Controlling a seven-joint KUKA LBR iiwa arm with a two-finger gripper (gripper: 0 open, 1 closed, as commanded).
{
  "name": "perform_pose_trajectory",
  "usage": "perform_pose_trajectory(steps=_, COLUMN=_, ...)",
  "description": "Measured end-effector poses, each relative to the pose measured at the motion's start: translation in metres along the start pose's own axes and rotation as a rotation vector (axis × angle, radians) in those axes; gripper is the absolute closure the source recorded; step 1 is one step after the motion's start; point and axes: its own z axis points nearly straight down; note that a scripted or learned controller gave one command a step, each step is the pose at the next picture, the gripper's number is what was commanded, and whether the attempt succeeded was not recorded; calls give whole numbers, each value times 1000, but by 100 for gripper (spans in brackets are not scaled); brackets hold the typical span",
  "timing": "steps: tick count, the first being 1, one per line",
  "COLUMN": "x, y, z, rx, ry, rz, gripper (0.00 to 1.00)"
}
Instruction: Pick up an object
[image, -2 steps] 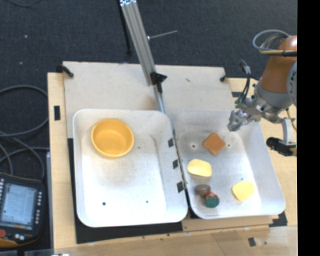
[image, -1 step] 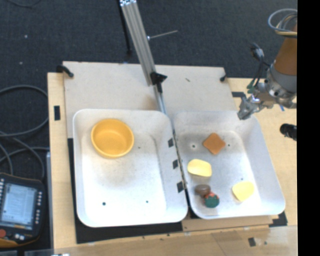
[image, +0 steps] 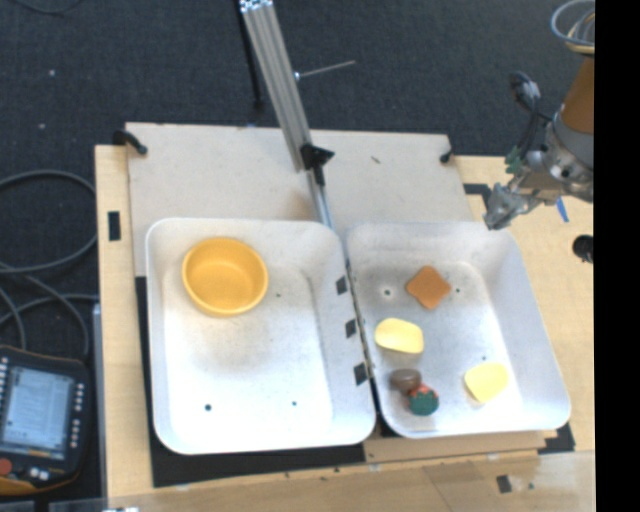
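A yellow bowl (image: 225, 276) sits alone in the far-left corner of the left bin (image: 250, 400), well apart from everything else on the bench. Across the divide, the right bin (image: 520, 300) holds the likelier targets: a pale yellow piece (image: 399, 336) near its left wall, a brown lump (image: 405, 379) touching a small green-and-red object (image: 424, 400) just below it, an orange-brown block (image: 430, 287) toward the back, and a second yellow piece (image: 487, 382) at the front right. The gripper (image: 500, 210) hangs beyond the right bin's back-right corner — outside the rim, above the bench rather than over any object. Whether it is spread or closed cannot be told from this angle; nothing is seen in it. The relation that matters: every pickable item in the right bin lies forward and to the left of the gripper, and the orange-brown block is nearest — a short diagonal reach inward and down. The bowl would demand a far longer traverse.
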Motion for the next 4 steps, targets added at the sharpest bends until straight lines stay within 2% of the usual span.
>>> perform_pose_trajectory(steps=1, x=48, y=-5, z=-5, rx=4, ry=2, rz=-2, gripper=100)
perform_pose_trajectory(steps=4, x=188, y=-35, z=32, rx=5, ry=1, rz=-2, gripper=100)
